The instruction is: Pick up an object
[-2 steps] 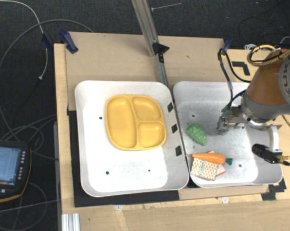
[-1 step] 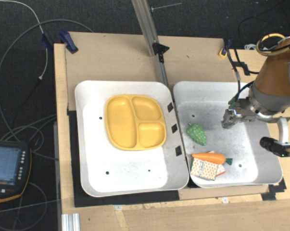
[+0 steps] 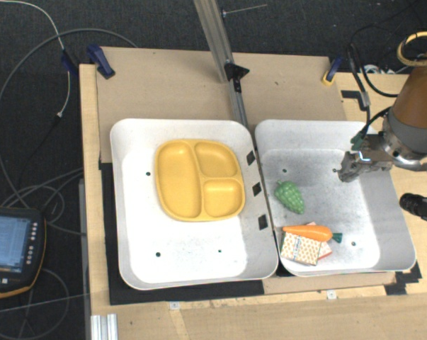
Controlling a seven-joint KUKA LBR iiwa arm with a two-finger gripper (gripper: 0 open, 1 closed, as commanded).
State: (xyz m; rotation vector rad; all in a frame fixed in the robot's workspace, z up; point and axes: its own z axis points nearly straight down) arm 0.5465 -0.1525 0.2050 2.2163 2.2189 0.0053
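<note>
The right bin (image 3: 309, 144) holds a green knobbly vegetable toy (image 3: 290, 196) near its left side. An orange carrot (image 3: 309, 232) and a small patterned carton (image 3: 302, 248) lie together at its front edge. My gripper (image 3: 349, 168) hangs over the bin's right half, up and to the right of the green toy and apart from all three objects. Nothing shows between its fingers.
The left bin (image 3: 132, 190) carries a yellow three-compartment plate (image 3: 199, 178). A metal pole (image 3: 217, 30) rises from the back between the bins. Blue clamps (image 3: 100, 61) sit at the bench's back corners. A tablet (image 3: 9, 245) lies off the bench at left.
</note>
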